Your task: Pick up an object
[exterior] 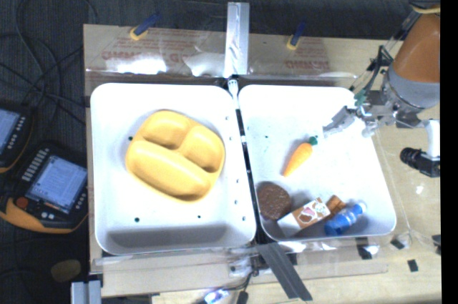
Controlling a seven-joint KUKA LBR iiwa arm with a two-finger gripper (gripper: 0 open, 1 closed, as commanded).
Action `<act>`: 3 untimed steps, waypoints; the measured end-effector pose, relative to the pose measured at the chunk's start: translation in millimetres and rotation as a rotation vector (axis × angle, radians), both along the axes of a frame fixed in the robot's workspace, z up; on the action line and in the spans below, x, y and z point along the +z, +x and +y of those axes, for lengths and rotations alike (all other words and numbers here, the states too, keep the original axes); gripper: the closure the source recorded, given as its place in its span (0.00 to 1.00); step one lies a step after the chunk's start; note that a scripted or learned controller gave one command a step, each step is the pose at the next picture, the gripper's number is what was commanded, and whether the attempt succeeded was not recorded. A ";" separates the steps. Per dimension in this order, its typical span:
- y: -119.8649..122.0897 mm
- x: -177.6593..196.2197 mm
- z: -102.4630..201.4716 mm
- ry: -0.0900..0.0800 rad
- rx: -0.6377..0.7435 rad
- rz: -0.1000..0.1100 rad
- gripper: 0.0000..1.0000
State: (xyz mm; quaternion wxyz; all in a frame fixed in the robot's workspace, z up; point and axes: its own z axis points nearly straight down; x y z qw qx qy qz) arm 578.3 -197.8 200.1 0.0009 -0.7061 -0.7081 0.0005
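In the right bin (pixel 358 174) lies an orange toy carrot (pixel 298 156) with a green top, tilted toward the upper right. Along the bin's front wall sit a brown round disc (pixel 273 199), a small printed box (pixel 311 214) and a blue bottle (pixel 344 217). The left bin (pixel 114 224) holds a big yellow bread-shaped object (pixel 175 154). My gripper (pixel 348 118) hangs over the right bin's upper right corner, just up and right of the carrot's green top. Nothing shows in it.
The grey arm with its orange band (pixel 418 59) reaches in over the right bin's right rim. A metal divider (pixel 237 38) stands behind the two bins. Tablets and cables (pixel 43 181) lie on the floor at the left.
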 end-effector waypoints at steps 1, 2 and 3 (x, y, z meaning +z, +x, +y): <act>36.8 -111.0 62.5 -0.005 -0.042 -0.012 0.00; 0.8 -110.7 57.2 -0.005 -0.053 -0.012 0.00; -27.9 -110.3 57.9 -0.005 -0.049 -0.015 0.00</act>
